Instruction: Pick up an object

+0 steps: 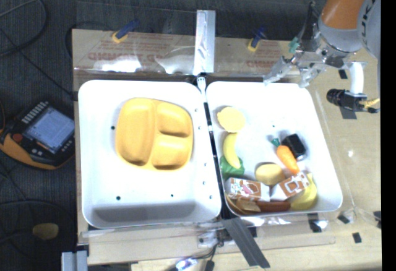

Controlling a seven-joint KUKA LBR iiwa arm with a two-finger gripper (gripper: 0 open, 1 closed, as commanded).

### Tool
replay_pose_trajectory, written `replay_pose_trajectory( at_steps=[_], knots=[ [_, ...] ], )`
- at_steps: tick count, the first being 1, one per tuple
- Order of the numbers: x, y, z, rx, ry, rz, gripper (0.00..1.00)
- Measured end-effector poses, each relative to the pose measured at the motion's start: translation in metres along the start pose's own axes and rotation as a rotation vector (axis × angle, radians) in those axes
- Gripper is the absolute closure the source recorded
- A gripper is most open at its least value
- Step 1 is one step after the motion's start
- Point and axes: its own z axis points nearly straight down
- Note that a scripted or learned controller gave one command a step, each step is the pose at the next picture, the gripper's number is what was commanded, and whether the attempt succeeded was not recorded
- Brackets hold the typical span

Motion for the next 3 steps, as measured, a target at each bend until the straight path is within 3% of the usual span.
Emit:
replay_pose_trajectory(
  at_steps=[1, 2, 3],
  knots=[
    [0.036, 0.005, 0.117, 0.002, -0.002, 0.011, 0.00],
    [0.061, -0.034, 0.155, -0.011, -0.004, -0.122, 0.00],
    [0.052, -0.090, 0.150, -0.001, 0.000, -0.218, 0.00]
  ],
)
